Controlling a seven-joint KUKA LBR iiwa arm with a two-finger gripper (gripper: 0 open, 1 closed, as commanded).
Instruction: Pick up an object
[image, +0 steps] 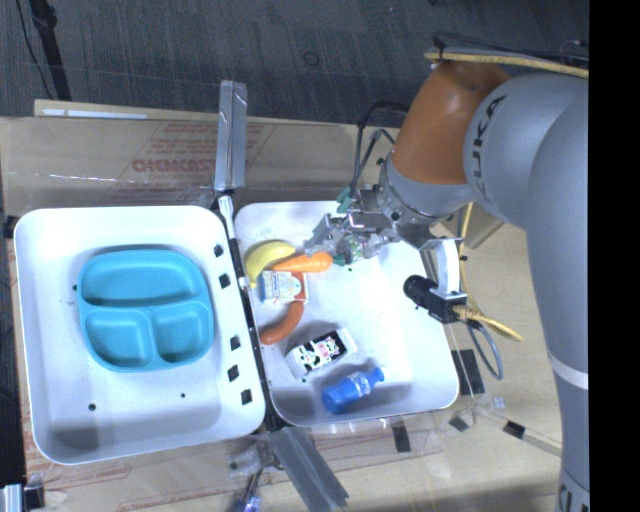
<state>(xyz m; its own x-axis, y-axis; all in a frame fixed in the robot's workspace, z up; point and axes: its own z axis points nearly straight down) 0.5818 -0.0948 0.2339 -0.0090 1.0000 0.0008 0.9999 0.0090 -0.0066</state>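
While the gripper (345, 240) hangs over the right bin (420, 350), just beside the carrot (305, 264), its fingers' state cannot be told. "KUKA" marks the arm (500, 130).

The arm (520, 130) bears grey "KUKA" lettering running down its casing beside the orange band. The cardboard sheet (140, 150) behind the bins carries faded red print, too washed out to read. The small black-and-white carton (321, 351) shows a pattern whose text is illegible.
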